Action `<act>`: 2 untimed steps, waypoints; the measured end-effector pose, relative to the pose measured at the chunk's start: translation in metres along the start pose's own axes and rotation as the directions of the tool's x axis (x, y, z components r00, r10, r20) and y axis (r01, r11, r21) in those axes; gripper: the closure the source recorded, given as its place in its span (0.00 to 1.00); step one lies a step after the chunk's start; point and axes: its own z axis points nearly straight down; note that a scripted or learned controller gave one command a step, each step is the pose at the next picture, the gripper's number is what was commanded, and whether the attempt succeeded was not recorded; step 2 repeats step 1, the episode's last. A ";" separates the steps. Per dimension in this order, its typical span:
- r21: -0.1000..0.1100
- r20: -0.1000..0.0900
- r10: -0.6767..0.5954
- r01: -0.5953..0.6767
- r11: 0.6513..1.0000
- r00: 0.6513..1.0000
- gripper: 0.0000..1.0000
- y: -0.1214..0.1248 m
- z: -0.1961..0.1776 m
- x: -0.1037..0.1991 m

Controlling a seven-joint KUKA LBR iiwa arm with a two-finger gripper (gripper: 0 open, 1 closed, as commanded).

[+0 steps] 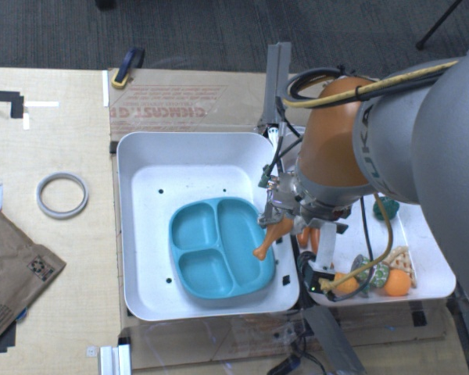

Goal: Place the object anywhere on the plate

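The hand (285, 223) is gripping a small orange plastic drumstick-shaped toy (269, 238) at the right rim of the light blue three-compartment plastic plate (213, 250), so it should be moving further left before it is releasing.

Dark grey carpet floor (203, 14) beyond a pale wooden bench (55, 147) under even light
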 end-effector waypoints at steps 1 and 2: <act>-0.001 0.000 0.001 -0.001 1.000 1.000 0.00 0.000 0.000 0.000; -0.001 0.000 0.001 -0.001 1.000 1.000 0.00 0.000 0.000 0.000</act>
